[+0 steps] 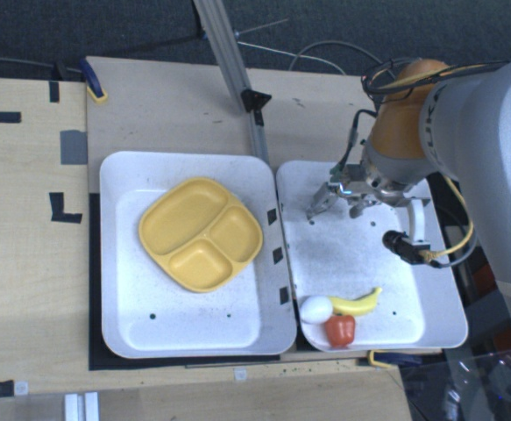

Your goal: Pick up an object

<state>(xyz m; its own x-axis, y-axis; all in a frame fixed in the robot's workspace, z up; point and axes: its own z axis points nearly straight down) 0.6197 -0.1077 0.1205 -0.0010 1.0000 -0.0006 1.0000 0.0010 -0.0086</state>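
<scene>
The hand [330,198] hovers empty, fingers spread, at the right bin's [439,323] twelve o'clock. Approach underway, I judge; next it must travel toward six o'clock to the banana [358,303], egg [316,309] or red pepper [340,329].

yellow tray [201,233], yellow banana [358,303], white egg [316,309]

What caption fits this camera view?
End effector over right white bin; white egg, yellow banana, red pepper lie in its near corner.

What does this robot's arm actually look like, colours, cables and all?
The arm is thick, rounded and light grey, with an orange band above the wrist. Black cables loop over that band, and a yellow-and-black cable hangs beside the wrist. The gripper at its end is small, metallic grey, with thin fingers.
</scene>
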